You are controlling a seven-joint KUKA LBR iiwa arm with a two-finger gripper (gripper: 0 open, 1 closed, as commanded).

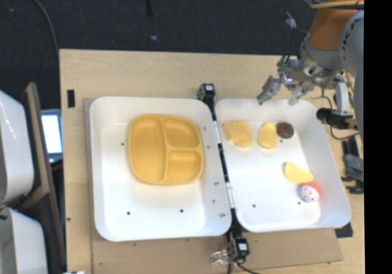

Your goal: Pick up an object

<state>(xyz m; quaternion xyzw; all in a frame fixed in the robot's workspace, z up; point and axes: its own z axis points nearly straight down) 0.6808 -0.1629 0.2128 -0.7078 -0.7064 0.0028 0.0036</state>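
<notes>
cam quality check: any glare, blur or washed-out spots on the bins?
Camera view: soft overall focus; white bins run bright, their relief faint; yellow tray shows mild sheen; gripper looks slightly smeared above the right bin's far rim; shadows faint.

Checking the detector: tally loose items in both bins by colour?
Yellow: 4 (divided plate, left bin; three pieces, right bin)
Brown: 1 (round piece)
White and red: 1 (small ball)
Total: 6
</notes>
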